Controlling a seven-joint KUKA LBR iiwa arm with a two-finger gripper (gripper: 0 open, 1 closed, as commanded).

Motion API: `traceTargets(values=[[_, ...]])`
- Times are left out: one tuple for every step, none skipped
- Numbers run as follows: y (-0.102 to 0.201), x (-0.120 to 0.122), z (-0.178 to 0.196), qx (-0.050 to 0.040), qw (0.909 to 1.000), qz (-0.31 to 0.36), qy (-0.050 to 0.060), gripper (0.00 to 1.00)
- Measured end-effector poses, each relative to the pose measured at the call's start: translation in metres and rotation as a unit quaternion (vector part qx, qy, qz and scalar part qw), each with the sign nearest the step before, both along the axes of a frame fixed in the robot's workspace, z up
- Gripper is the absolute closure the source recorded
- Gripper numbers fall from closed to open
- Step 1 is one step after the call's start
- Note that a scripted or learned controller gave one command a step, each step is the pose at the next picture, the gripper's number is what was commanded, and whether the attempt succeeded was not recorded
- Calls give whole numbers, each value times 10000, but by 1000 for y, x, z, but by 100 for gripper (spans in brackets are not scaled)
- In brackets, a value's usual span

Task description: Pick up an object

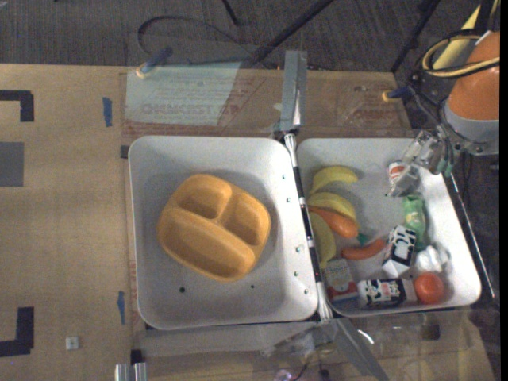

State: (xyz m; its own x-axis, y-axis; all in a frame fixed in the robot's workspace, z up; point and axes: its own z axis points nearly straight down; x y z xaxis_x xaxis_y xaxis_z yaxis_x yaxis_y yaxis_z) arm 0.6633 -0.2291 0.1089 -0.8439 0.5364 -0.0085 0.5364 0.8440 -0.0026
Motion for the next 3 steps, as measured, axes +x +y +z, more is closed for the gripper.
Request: traceTargets(values=[[3,-7,-1,15,9995,-313,-100,0],[11,-10,-1,7,9969,-775,-146,0],[12,5,0,93,9880,-1544,25,0]])
